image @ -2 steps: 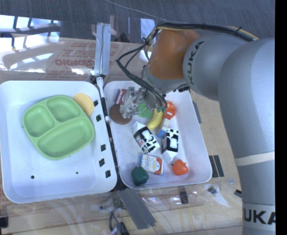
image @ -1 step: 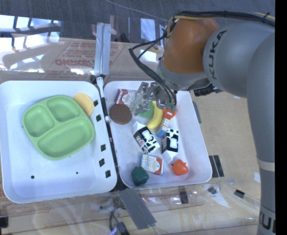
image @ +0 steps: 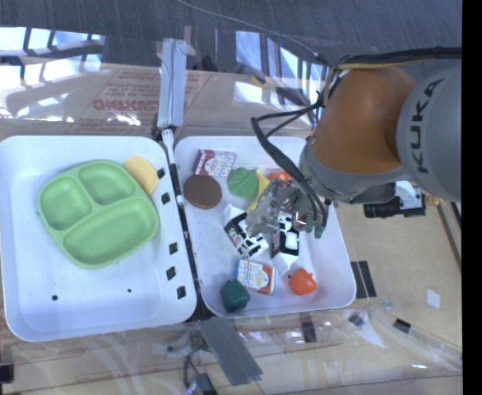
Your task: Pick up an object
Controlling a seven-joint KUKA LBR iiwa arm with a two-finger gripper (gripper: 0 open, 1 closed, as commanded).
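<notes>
You have the grey KUKA arm with its orange band (image: 364,122) reaching in from the right, with the two-finger gripper (image: 272,214) low over the middle of the right-hand shallow white bin (image: 340,274). From this slanted view I cannot tell how the jaws stand: the metal of the tool blends with the clutter beneath it, and nothing can be made out clearly between them. So treat the pick as not yet shown; no object is visibly lifted clear of the bin.

The candidates all lie in that right bin. Just under the tool sits a black-and-white patterned item (image: 245,239), the likeliest target by my judgement. At the far side lie a small red-and-white carton (image: 216,163), a round brown disc (image: 202,192) and a green leafy-looking toy (image: 243,182). At the near side are a small orange-and-white box (image: 256,276), a dark green lump (image: 234,295) and an orange rounded piece (image: 303,282).

The left-hand white bin (image: 15,286) holds a light green divided plastic plate (image: 98,212) with a yellow rounded piece (image: 142,172) touching its far right edge; these are well apart from the tool.

What remains, as far as you can judge here: a confirmed grasp on one item, then a lift out of the bin.
</notes>
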